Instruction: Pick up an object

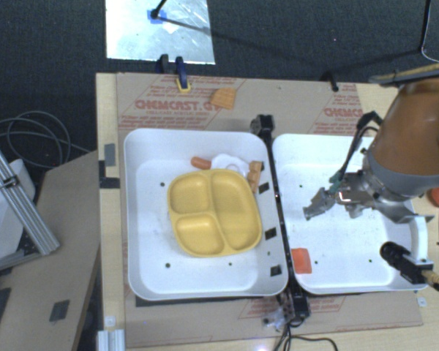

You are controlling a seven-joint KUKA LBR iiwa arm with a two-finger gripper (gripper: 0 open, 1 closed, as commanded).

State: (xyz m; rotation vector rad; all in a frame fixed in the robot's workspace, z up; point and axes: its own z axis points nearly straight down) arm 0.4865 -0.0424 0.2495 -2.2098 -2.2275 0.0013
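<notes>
Orange block (pixel 301 260) is being left below the end effector (pixel 312 208).
Nothing is being held; finger spacing cannot be told.

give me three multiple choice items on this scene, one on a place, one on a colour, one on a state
1. Where does the tray lie?
A. left bin
B. right bin
C. on the floor

2. What colour is the tray?
A. blue
B. yellow
C. black

3. How does the tray lie?
A. open side up
B. upside down
C. standing on edge

Answers:
1 A: the tray rests on the left bin floor.
2 B: it is pale yellow.
3 A: its three compartments face up.
</notes>
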